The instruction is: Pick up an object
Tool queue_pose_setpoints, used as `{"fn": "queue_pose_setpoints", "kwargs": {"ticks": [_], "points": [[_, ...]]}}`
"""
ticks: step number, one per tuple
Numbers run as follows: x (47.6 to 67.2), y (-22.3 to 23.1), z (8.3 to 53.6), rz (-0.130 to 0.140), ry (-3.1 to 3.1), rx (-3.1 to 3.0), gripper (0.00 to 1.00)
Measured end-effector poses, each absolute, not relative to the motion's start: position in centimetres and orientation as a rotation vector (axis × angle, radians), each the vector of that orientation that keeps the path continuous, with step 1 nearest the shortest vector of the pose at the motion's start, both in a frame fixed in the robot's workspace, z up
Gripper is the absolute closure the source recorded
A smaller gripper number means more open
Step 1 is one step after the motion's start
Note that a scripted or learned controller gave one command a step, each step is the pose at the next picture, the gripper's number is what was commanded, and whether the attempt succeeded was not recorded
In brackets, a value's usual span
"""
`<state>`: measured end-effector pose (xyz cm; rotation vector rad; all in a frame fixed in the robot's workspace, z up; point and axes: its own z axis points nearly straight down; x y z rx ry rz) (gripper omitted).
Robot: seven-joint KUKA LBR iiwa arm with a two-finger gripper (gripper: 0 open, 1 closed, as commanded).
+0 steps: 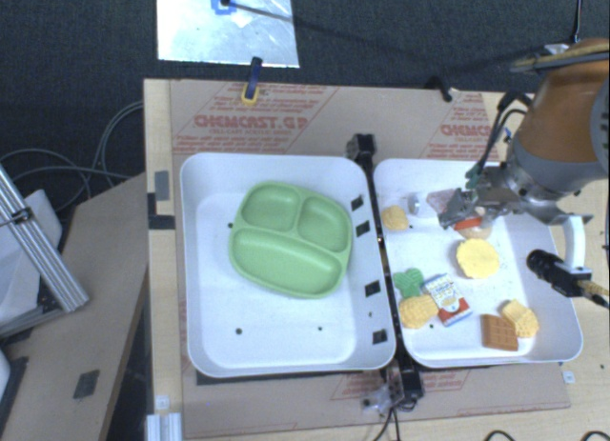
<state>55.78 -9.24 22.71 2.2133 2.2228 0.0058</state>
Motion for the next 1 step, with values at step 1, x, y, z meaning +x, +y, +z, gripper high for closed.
{"fn": "queue_pose_setpoints", "kwargs": {"ticks": [1], "points": [[54.88,-3.85,23.65,0.004,2.232,2.211,1.00]]}}
